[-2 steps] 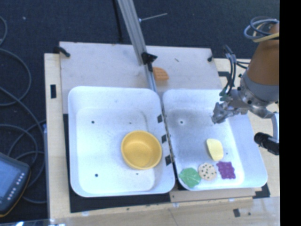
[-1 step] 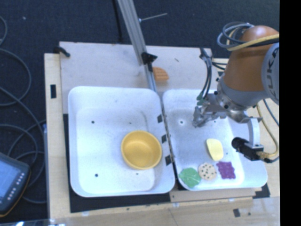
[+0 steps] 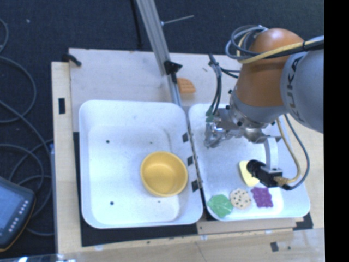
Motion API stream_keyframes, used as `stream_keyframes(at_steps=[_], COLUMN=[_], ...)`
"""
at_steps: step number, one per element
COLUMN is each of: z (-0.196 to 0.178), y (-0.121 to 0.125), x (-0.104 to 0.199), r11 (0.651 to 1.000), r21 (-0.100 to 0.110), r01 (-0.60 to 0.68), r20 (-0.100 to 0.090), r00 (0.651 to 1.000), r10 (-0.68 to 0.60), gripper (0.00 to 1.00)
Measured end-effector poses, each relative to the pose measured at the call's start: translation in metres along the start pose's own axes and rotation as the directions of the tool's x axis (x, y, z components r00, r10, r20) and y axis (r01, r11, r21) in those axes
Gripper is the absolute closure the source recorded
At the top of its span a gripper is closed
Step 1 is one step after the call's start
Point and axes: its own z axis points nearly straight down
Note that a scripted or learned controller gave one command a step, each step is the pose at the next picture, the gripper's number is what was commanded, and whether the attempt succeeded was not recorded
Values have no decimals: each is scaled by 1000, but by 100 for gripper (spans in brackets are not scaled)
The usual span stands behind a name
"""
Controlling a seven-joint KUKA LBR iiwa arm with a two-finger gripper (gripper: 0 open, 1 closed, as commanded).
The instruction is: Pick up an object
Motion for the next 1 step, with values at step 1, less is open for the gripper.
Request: stream_keyframes(at_steps=[1], z=[3], y=[-8], x=[46], r11=[1000], r21=[1], r01=[-1], r20=[0], r00=[1000], r10=[1], gripper=[100])
